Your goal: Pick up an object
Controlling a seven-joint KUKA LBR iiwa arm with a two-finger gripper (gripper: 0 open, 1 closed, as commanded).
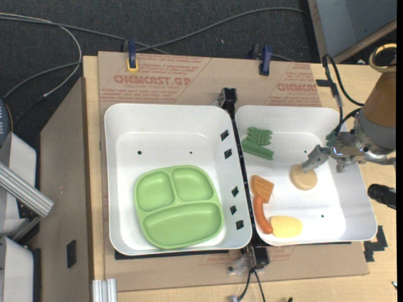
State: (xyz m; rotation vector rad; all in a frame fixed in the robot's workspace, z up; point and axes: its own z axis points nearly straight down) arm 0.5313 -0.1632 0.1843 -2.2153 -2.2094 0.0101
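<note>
In the right bin (pixel 352 228) lie a green ridged toy (pixel 257 142), an orange wedge (pixel 262 187), a red-orange sausage-shaped piece (pixel 262 216), a yellow lump (pixel 285 226) and a tan round disc (pixel 305 179). My gripper (pixel 328 162) hangs over the right side of this bin, just up and right of the tan disc. Its fingers are spread open with nothing between them; the left fingertip (pixel 313 162) sits close above the disc's upper edge.
The left bin (pixel 119 168) holds a green divided plate (pixel 179 205). A black divider with clips runs between the two bins. Cables trail at the right by the arm's orange band (pixel 384 99). Brown cardboard lies under both bins.
</note>
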